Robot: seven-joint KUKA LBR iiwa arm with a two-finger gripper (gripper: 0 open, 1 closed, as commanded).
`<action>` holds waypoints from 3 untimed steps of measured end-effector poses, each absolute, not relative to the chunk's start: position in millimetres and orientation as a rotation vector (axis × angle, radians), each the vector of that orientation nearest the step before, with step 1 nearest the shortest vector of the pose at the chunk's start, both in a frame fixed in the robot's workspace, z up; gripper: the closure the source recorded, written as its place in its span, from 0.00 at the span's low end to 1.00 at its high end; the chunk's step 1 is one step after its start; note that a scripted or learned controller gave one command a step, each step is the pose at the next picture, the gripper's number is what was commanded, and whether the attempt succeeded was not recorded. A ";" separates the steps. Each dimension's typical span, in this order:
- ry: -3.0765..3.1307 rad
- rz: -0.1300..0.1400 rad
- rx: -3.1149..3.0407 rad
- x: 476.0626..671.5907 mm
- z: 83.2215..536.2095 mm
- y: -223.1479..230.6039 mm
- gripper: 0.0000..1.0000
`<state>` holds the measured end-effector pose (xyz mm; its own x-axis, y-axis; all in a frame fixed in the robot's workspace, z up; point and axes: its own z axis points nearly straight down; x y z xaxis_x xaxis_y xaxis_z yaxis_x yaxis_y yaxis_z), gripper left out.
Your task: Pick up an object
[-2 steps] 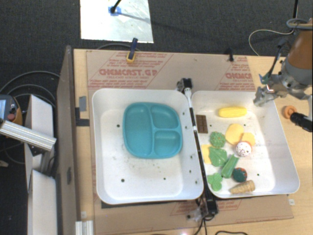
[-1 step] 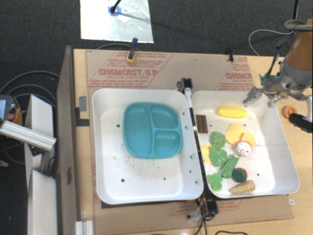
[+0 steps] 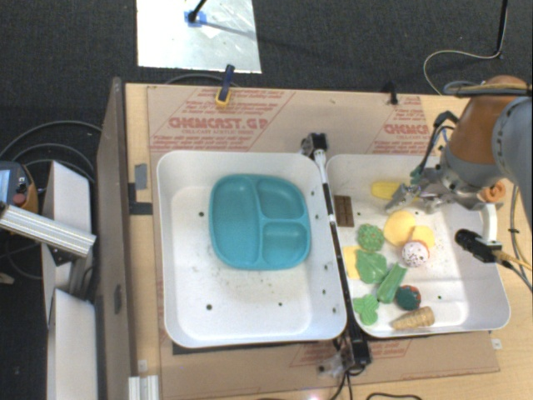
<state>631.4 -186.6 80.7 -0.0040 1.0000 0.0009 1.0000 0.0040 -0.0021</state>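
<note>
The right bin (image 3: 466, 302) holds several toys. A yellow piece (image 3: 385, 190) lies near its back wall, and a yellow ball (image 3: 400, 223) sits beside a pink-speckled white ball (image 3: 414, 253). Green pieces (image 3: 371, 267) lie in a row toward the front, next to a dark teal ball (image 3: 407, 297) and a tan cone (image 3: 414, 317). My gripper (image 3: 406, 195) hangs low at the back of this bin, just right of the yellow piece and above the yellow ball. Nothing shows in its grasp.
A teal divided plate (image 3: 259, 222) lies in the left bin (image 3: 187, 307). The divider rail (image 3: 331, 223) between the bins carries a black clamp at its back end. The grey arm (image 3: 491, 140) reaches over the right bin's back right corner.
</note>
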 end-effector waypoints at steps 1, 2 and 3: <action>-2.217 0.030 -2.193 664.2 82.1 -158.1 0.00; -2.213 0.034 -2.195 662.1 91.2 -160.7 1.00; -2.230 -0.005 -2.215 658.5 186.9 -77.9 1.00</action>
